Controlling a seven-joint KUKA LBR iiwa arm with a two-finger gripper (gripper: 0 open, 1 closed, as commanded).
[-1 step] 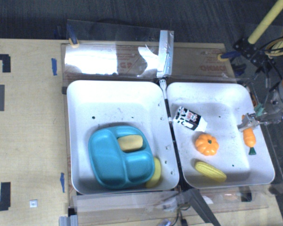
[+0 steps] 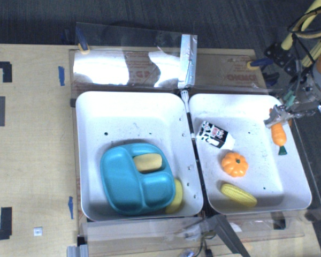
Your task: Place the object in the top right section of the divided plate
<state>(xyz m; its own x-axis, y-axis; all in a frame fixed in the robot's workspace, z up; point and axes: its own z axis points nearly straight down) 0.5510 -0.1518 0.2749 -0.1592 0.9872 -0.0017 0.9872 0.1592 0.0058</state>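
A blue divided plate (image 2: 129, 189) lies in the left bin (image 2: 96, 116), toward its front. A pale yellow object (image 2: 148, 162) rests in the plate's top right section. My gripper (image 2: 280, 116) hangs over the right edge of the right bin (image 2: 246, 108), far from the plate. Directly below the gripper lies an orange carrot (image 2: 279, 135) with a green end, its upper tip meeting the gripper. Whether the carrot is held is unclear from this angle.
The right bin also holds a black-and-white packet (image 2: 214, 135), an orange pumpkin (image 2: 235, 164) and a yellow corn cob (image 2: 238, 194). A second yellow item (image 2: 176, 196) peeks out beside the plate's right rim. Cables (image 2: 305, 20) hang at the back right.
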